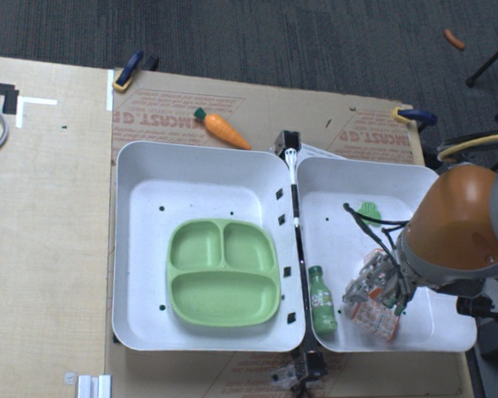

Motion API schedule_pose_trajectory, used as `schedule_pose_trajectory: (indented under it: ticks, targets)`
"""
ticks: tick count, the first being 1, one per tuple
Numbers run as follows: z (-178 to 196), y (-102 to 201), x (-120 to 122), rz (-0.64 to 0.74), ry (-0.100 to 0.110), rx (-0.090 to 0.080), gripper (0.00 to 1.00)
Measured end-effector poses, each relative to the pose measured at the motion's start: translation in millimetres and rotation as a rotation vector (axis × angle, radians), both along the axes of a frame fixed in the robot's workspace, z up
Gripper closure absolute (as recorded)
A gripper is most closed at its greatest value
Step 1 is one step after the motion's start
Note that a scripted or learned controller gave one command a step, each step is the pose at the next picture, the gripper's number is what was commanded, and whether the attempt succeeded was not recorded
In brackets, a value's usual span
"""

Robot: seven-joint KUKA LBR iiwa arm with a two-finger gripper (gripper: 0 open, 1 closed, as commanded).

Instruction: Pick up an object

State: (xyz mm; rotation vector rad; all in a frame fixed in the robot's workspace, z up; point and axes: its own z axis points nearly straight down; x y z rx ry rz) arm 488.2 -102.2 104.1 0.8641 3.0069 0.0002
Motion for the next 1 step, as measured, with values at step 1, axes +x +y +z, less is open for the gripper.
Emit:
schedule_pose_trajectory:
  ticks: [1]
  targets:
    - [88.3, 61.4, 60.1, -0.087, 0.01, 0.004, 1.0]
